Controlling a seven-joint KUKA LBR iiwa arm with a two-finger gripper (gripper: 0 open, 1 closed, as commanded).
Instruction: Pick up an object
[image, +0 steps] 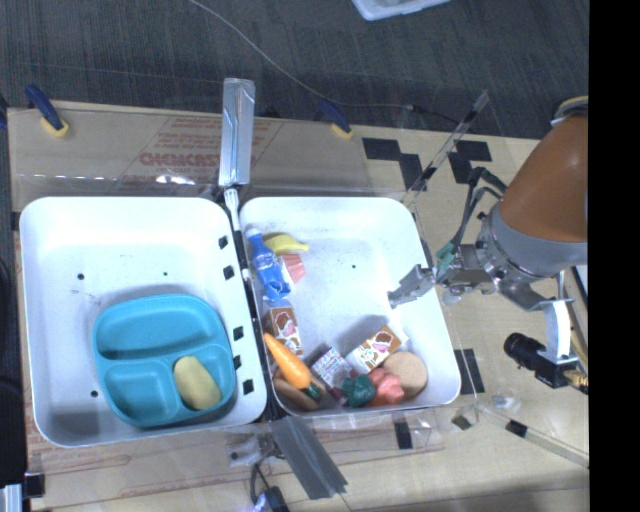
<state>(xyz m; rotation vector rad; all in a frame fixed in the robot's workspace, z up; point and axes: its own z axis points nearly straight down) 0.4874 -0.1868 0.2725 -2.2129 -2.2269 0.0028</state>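
Observation:
My gripper (410, 286) hangs over the right side of the right bin (330, 215), above bare white floor, with the grey and orange arm behind it to the right. It is apart from the objects. Along the bin's left wall lie a blue bottle (267, 268), a yellow banana (286, 243) and a pink-red piece (293, 268). At the front lie a small carton (285, 325), an orange carrot (288, 360), two more cartons (328, 368) (375, 350), a green toy (355, 390), a red toy (385, 386) and a tan round bun (408, 370).
The left bin (60, 230) holds a blue divided plate (150, 330) with a yellow potato-like piece (197, 382) in one compartment. A metal bar (236, 130) stands at the back between the bins. Cables and black brackets lie on the bench at the right.

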